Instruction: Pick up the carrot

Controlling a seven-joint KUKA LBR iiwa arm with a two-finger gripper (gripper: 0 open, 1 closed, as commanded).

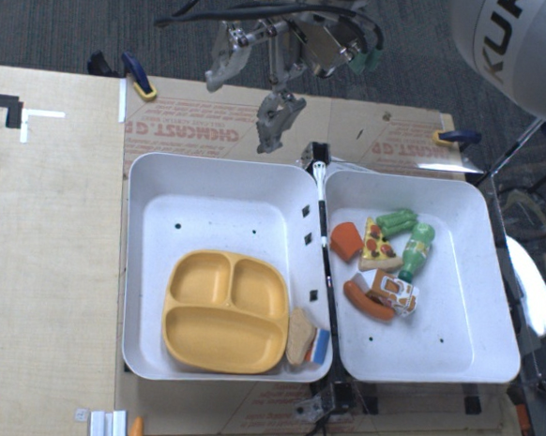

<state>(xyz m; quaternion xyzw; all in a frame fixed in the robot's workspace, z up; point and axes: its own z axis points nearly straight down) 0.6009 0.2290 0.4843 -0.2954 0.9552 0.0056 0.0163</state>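
Two-finger metal gripper (247, 97): above bins' far edge, fingers spread, grasping nothing. Small orange carrot chunk (346, 240): right white bin (494, 277), beside pizza slice (377, 247).

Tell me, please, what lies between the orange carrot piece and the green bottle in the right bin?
In the camera view, a toy pizza slice lies between the carrot and the green bottle.
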